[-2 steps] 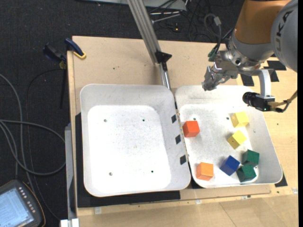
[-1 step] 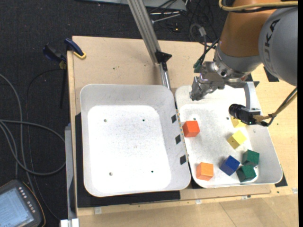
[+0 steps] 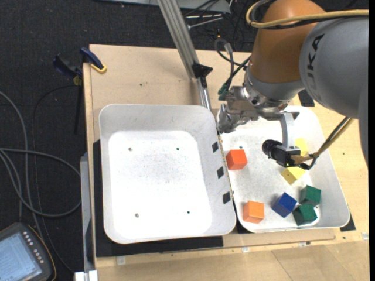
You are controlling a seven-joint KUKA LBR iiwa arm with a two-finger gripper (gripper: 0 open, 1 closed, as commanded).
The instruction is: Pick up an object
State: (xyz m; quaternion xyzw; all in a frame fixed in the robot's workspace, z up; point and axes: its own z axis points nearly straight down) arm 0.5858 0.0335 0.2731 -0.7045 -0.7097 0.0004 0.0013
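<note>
Several small blocks lie in the right bin [image 3: 258, 180]: a red-orange cube [image 3: 236, 158] near its left wall, an orange cube [image 3: 254, 211] at the front, a blue cube [image 3: 285, 204], two green cubes [image 3: 310, 194] [image 3: 304, 214], and two yellow pieces [image 3: 293, 173] [image 3: 300, 147]. My gripper [image 3: 227, 122] hangs over the back left corner of this bin, just behind the red-orange cube and apart from it. The wrist body hides much of the back of the bin.
The left bin [image 3: 158, 168] sits beside the right one, sharing a raised middle wall. A slanted metal rail [image 3: 179, 28] runs down from the back to the bins' rear edge. A blue-and-yellow clamp [image 3: 92, 59] lies on the bench's back left corner.
</note>
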